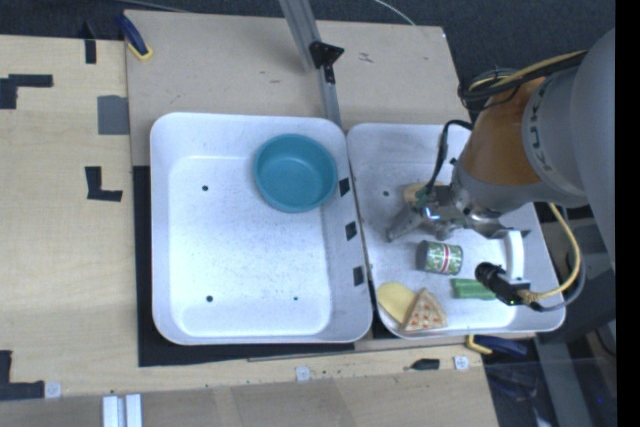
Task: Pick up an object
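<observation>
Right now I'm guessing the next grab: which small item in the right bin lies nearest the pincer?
The green can, lying on its side just below the pincer; the pizza slice and yellow piece sit farther toward the bin's front.

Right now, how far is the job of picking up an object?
Done: the claw is down in the right bin. In hand: nothing visibly. Left: the grasp and lift; the green can, yellow piece and pizza slice lie on the bin floor.

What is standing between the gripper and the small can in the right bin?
Nothing visible does. The gripper is low in the right bin, and the can lies just below and to the right of it in the view, with bare bin floor between. The pizza slice lies further down.
</observation>
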